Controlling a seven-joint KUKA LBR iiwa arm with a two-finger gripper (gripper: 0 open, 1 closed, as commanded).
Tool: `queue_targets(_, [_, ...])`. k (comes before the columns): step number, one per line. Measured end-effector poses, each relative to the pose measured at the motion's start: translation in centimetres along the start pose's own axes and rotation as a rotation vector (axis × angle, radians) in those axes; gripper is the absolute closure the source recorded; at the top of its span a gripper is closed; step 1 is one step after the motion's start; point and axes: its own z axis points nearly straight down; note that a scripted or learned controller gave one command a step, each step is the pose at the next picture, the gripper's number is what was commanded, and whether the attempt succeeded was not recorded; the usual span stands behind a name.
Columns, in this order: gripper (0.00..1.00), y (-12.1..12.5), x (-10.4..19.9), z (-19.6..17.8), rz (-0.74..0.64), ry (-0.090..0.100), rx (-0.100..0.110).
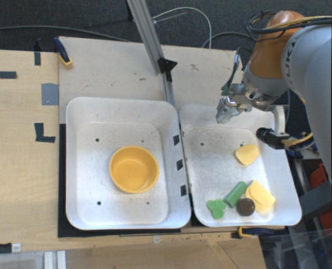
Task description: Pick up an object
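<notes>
We see grey arm with orange band [278, 43] reaching from right, wrist bent down over far edge of right shallow white bin [211, 167]. Two-finger gripper [226, 114] hangs there; open or closed, we cannot tell. Left white bin [82, 150] holds yellow round bowl [134, 168]. Right bin: yellow wedge [247, 154], green cylinder [235, 194], small brown ball [245, 207], partly overlapping, shapes unclear.

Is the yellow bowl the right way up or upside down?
Right way up. The bowl in the left bin shows its open hollow and rim facing upward.
</notes>
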Motion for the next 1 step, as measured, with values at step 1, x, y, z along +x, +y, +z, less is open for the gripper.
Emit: queue_targets(1, [1.0, 0.1, 0.03, -3.88, 0.0, 0.0, 0.0])
